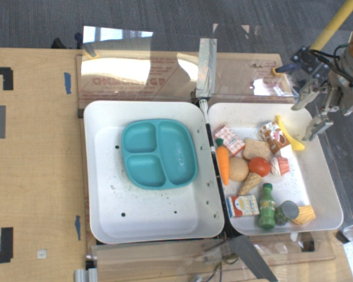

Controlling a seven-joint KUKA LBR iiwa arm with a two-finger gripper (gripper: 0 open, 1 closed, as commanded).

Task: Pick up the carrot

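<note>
The carrot (pixel 223 165) is orange with a green top and lies lengthwise along the left wall of the right bin (pixel 328 184), next to a tan potato-like piece (pixel 239 169). My gripper (pixel 305 120) hangs over the bin's far right corner, well to the right of the carrot and apart from it. Its two grey fingers (pixel 299 101) stand apart with nothing between them. A yellow banana (pixel 289 134) lies just below the fingertips.
Around the carrot the right bin holds a pink box (pixel 229 138), bread (pixel 257 149), a tomato (pixel 259 166), a cone (pixel 250 184), a carton (pixel 243 205), a green bottle (pixel 266 205) and a grey can (pixel 289 210). A teal divided plate (pixel 160 153) sits in the left bin (pixel 106 204).
</note>
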